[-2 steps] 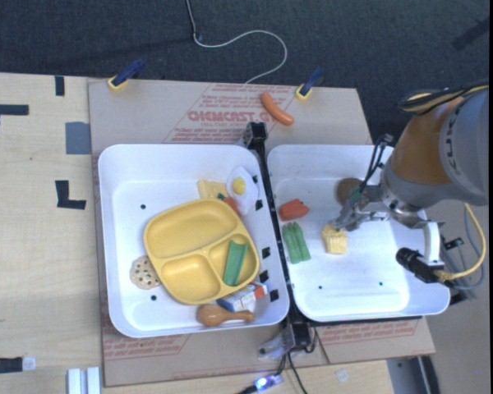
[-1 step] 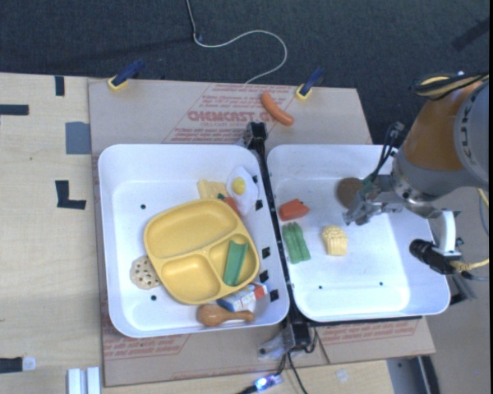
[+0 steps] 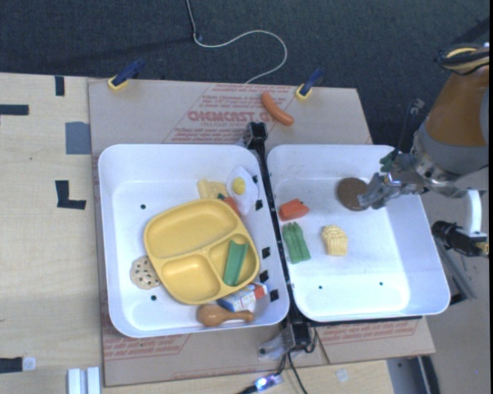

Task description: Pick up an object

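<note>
Camera view: the gripper (image 3: 376, 194) hangs beside a brown disc (image 3: 352, 194) in the right bin (image 3: 411, 294); jaw state unclear. The flat disc could slip free.

Two white bins (image 3: 119, 220) side by side on a cardboard sheet (image 3: 222, 113), blue-and-yellow clamps (image 3: 126, 74) at the sheet's far corners, white cable (image 3: 230, 39) beyond it, black tape marks (image 3: 66, 195) on the worktop (image 3: 33, 261) left of the sheet

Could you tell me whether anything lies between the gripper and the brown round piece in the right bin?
Nothing visible does. The gripper sits right at the edge of the brown round piece in the right bin; the corn and the other toys lie off to the side.
</note>
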{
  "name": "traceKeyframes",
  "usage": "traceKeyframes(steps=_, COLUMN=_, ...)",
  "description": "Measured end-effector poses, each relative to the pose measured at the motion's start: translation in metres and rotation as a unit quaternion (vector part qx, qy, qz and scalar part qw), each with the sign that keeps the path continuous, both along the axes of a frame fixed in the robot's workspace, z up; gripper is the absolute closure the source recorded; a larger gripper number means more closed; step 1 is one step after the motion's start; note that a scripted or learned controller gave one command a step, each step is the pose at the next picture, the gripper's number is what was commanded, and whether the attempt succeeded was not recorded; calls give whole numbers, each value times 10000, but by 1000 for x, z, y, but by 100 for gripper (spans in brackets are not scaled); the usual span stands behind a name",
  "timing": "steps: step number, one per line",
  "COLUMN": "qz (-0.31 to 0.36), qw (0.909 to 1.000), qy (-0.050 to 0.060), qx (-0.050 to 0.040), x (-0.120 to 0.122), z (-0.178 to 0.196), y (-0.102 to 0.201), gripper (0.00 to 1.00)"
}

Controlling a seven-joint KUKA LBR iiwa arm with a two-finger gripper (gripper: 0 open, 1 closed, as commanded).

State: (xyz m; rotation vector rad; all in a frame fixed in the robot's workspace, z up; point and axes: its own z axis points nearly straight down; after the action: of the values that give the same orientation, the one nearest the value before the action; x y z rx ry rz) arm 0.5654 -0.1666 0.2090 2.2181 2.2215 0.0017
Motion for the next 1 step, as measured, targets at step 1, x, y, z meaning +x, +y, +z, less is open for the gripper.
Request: traceKeyframes(steps=1, qz=1, qw=10000, qy=10, qx=6, x=0, z=16, y=1, gripper=100)
